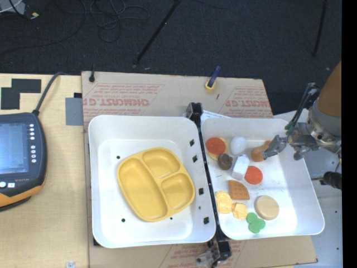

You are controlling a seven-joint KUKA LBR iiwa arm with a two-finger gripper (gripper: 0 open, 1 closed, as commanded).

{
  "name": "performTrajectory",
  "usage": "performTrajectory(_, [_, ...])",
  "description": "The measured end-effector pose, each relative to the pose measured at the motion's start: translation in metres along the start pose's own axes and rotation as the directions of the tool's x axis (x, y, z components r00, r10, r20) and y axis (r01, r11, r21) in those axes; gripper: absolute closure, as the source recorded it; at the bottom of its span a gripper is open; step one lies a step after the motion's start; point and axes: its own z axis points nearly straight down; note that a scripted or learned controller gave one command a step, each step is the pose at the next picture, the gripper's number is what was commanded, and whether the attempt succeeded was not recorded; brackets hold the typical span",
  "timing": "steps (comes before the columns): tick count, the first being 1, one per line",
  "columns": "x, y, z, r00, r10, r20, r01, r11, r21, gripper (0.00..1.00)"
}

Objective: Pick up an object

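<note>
The right bin (310, 184) holds several toy foods: an orange disc (216, 146), a white egg (238, 144), a dark brown ball (225, 161), a white block (241, 166), a red tomato (254, 175), a brown wedge (239, 190), yellow pieces (223, 201), a beige round (266, 207) and a green piece (255, 223). A small tan piece (257, 153) lies near the bin's upper middle. My gripper (286, 149) hangs over the bin's upper right, open, its left finger just right of the tan piece. Nothing sits between the fingers.
The left bin (96, 166) holds a yellow compartment plate (156, 182). A black divider (201, 166) runs between the bins. A teach pendant (17, 155) lies at the far left on the bench. Cardboard lies under both bins.
</note>
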Motion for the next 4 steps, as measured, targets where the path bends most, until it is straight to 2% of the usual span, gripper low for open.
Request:
performTrajectory(1, [0.0,0.002,-0.006,1.0,-0.002,0.003,0.002,1.0,-0.011,0.0])
performTrajectory(2, [0.003,-0.008,0.05,1.0,-0.003,0.0,0.003,1.0,-0.004,0.0])
performTrajectory(3, [0.011,-0.008,0.097,1.0,0.0,0.0,0.0,1.0,-0.005,0.0])
performTrajectory(4, [0.009,-0.004,0.112,1.0,-0.002,0.004,0.002,1.0,-0.022,0.0])
